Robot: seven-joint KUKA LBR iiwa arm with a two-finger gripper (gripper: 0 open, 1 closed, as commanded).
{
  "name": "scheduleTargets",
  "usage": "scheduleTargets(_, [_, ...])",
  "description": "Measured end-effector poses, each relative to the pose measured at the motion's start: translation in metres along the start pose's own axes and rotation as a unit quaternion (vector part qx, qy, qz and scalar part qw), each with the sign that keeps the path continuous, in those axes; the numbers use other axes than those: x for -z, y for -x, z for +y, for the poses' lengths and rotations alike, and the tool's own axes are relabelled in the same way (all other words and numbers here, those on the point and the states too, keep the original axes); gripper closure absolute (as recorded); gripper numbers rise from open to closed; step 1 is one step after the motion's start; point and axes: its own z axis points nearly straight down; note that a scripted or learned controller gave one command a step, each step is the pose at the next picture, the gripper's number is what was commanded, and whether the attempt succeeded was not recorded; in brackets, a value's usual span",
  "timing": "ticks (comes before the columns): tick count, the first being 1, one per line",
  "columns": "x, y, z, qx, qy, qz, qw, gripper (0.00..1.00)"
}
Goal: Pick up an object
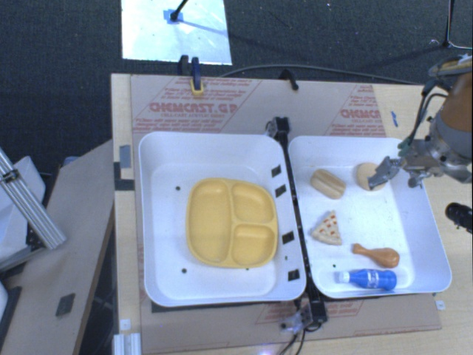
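Note:
The right bin (pixel 429 228) holds several toy foods. A tan bread roll (pixel 327 183) lies near its back left and a round beige bun (pixel 363 173) sits to the roll's right. Further forward are a pizza slice (pixel 327 228), a brown drumstick (pixel 377 255) and a blue bottle (pixel 367 278) lying on its side at the front. My gripper (pixel 397 177) hangs over the bin's back right, open, with its left finger (pixel 382 174) just right of the round bun. Nothing is between the fingers.
The left bin (pixel 166 161) contains a yellow divided plate (pixel 231 222). A black hinge strip (pixel 288 198) runs between the two bins. The arm (pixel 451 135) comes in from the right, over the right bin's far corner.

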Motion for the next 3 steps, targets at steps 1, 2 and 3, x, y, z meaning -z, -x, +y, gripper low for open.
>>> scheduleTargets(1, [0.006, 0.000, 0.002, 0.001, 0.005, -0.001, 1.0000, 0.00])
scheduleTargets(2, [-0.056, 0.001, 0.000, 0.000, 0.003, 0.000, 1.0000, 0.00])
scheduleTargets(3, [-0.111, 0.001, 0.010, 0.001, 0.003, 0.000, 1.0000, 0.00])
